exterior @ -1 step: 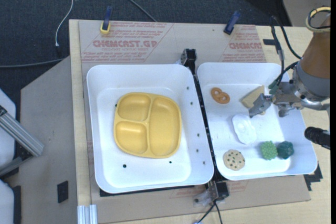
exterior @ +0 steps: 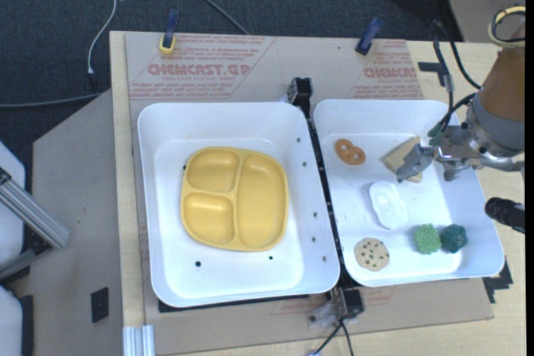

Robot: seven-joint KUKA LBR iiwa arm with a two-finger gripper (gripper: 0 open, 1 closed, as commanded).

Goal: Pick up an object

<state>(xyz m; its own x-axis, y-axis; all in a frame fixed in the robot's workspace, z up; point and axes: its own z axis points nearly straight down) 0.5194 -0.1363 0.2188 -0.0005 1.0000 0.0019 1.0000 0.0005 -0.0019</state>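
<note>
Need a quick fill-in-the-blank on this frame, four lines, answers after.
1. The yellow tray lies in the ___ bin.
2. The tray has ___ compartments.
3. The cookie lies in the ___ bin.
4. The pretzel is ___ in colour.

Missing words: left; three; right; orange

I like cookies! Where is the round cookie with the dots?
The cookie lies in the right bin, near its front edge on the left side, just below the white piece and left of the green broccoli.
</note>
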